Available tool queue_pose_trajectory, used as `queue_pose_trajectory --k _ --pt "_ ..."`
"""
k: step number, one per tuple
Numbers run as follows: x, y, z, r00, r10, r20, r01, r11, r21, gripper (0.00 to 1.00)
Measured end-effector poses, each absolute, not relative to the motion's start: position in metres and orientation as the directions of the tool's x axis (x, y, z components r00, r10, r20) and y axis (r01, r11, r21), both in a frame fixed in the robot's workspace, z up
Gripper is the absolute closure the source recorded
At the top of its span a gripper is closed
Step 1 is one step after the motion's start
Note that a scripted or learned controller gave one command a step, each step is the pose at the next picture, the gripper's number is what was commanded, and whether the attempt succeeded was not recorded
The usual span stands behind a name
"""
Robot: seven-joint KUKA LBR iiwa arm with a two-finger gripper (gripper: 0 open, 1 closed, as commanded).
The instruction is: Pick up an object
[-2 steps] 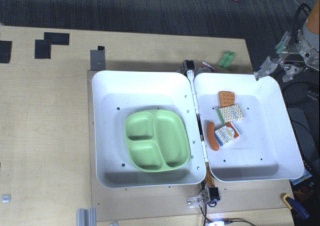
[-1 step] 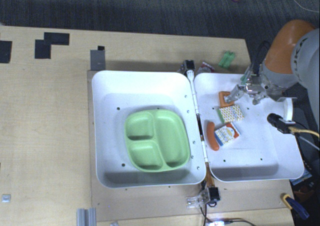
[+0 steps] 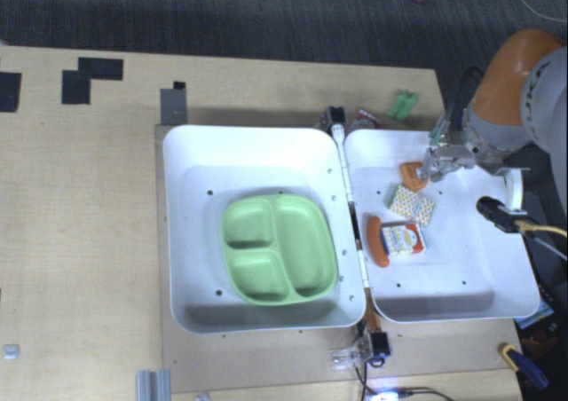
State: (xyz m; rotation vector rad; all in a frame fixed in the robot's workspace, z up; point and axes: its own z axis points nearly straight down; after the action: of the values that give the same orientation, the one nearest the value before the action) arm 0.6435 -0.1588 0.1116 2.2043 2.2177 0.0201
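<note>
**Two bins, one arm over the right**

Two shallow white bins side by side on the wooden bench. Left bin [image 3: 182,213]: holds a green divided tray [image 3: 279,247] with three compartments, lying flat near the middle. Right bin [image 3: 479,284]: holds an orange object [image 3: 411,176] near the far wall, a patterned packet [image 3: 414,206] just below it, and a white-and-orange wrapper [image 3: 401,239] beside a red sausage-shaped piece [image 3: 377,242]. Gripper [image 3: 432,166] lowered at the orange object's right edge, touching or nearly so; cannot tell whether open or closed. Orange-banded wrist above, reaching in from the right. Small green item [image 3: 403,106] on the bench beyond the bins.
</note>
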Motion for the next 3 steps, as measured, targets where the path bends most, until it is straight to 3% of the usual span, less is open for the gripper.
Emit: queue_pose_trajectory --k 1,2,3 --pt "0.643 -0.159 0.111 -0.006 1.0 -0.001 1.0 0.006 0.019 0.0" --pt "0.645 -0.158 0.123 -0.009 1.0 -0.002 1.0 0.009 0.024 1.0" --pt "0.645 -0.158 0.123 -0.009 1.0 -0.001 1.0 0.009 0.024 0.0"
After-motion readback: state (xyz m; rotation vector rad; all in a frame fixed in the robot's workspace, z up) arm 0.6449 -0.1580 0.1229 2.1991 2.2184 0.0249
